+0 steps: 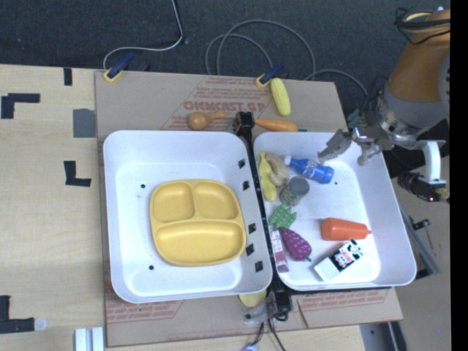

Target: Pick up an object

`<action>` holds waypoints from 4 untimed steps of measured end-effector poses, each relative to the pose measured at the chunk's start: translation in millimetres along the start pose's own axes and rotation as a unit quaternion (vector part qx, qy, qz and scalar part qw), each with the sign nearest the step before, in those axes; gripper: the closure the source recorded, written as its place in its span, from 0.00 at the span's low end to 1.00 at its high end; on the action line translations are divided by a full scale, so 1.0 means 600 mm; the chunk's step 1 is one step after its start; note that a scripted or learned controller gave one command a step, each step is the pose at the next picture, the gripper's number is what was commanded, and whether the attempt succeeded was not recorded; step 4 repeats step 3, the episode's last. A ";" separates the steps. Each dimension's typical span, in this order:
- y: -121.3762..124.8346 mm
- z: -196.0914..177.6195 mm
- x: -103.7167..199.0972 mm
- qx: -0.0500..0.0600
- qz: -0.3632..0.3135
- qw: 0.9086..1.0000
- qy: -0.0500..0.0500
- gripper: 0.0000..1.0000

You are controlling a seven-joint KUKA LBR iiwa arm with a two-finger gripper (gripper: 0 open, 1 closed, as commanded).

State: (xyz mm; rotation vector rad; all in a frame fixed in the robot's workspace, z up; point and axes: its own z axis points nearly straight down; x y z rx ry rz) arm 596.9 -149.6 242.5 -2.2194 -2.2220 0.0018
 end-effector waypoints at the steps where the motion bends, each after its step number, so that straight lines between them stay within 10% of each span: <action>1: -0.057 0.240 0.056 -0.005 0.000 1.000 -0.001 0.00; 2: 0.116 0.264 0.046 0.004 -0.001 1.000 0.000 0.00; 3: 0.110 0.246 0.043 0.007 -0.001 1.000 0.000 1.00; 4: 0.110 0.246 0.043 0.007 -0.001 1.000 0.000 1.00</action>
